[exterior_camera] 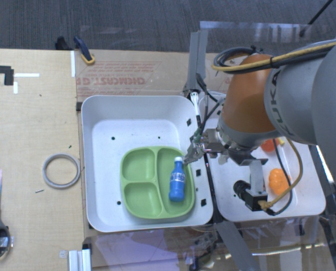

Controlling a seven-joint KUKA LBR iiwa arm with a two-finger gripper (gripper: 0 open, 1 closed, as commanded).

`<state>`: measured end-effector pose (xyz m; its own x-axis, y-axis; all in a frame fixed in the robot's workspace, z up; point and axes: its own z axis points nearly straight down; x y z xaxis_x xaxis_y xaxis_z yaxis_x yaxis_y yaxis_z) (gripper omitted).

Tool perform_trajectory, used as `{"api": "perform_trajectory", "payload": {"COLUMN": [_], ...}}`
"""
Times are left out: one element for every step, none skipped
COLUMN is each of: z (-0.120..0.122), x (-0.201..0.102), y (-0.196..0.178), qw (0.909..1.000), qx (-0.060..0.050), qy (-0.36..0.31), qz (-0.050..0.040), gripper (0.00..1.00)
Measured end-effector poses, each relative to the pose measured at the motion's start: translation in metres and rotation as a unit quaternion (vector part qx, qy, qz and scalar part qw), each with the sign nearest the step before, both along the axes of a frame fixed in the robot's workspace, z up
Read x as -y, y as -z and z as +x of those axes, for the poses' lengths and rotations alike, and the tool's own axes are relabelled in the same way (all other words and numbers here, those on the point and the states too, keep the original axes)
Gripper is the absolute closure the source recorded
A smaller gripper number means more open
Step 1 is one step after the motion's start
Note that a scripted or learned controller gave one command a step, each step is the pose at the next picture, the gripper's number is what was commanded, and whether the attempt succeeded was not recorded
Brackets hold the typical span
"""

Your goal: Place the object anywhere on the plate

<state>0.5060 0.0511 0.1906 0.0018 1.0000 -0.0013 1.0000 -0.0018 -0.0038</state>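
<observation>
While the small blue plastic bottle (177, 180) with a white label lies in the right-hand compartment of the green three-section plate (141, 186) inside the left white bin (100, 129), the gripper (194, 149) sits just beside the plate's upper right rim; its state cannot be told. Bottle looks light, rigid, smooth and likely to roll; best grasped across its middle.

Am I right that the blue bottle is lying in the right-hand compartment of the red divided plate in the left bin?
Not quite: the camera view shows the divided plate is green, not red. The rest holds: the blue bottle lies in its right-hand compartment, in the left bin.
</observation>
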Motion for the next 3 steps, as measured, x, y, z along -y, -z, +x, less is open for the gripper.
{"api": "perform_trajectory", "payload": {"z": [0.0,0.0,0.0], "x": [0.0,0.0,0.0], "y": [0.0,0.0,0.0], "qw": [1.0,1.0,1.0], "qx": [0.0,0.0,0.0], "qy": [0.0,0.0,0.0], "qz": [0.0,0.0,0.0], "gripper": [0.0,0.0,0.0]}}
